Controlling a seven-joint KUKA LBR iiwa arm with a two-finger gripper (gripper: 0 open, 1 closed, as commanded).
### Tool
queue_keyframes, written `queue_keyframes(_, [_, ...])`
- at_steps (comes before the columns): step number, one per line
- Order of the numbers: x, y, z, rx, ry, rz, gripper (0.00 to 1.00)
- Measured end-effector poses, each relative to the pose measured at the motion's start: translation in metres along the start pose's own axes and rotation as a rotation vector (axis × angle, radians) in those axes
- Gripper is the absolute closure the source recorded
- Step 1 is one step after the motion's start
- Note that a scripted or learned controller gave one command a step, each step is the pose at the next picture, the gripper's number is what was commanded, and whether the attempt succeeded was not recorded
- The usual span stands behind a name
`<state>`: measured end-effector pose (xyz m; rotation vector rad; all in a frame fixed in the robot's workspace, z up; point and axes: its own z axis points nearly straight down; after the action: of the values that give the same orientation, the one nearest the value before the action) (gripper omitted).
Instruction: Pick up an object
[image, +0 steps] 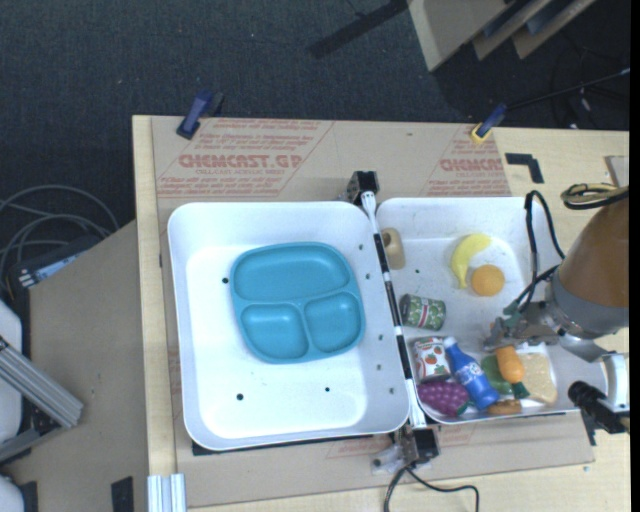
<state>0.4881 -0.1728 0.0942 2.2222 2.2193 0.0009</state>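
The right bin (440, 215) holds several toy foods. At its back lie a yellow banana (468, 250) and an orange (488, 281), with a green can (423, 312) on its side near the divider. The front corner is packed with a red carton (431, 357), a blue bottle (471, 375), purple grapes (446, 397), a small orange piece (509, 363) and a beige bread slice (541, 379). My gripper (517, 329) hangs low over the right side of this bin, just above the orange piece and to the right of the can.
A blue three-part plate (297, 300) lies in the left bin (200, 330). A small brown item (391, 248) sits by the divider at the right bin's back left. The arm's orange band (606, 255) and a black cable (540, 230) overhang the right wall.
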Motion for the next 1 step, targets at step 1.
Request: queue_keyframes(1, [0.0536, 0.0247, 0.0101, -0.001, 0.001, -0.004, 1.0])
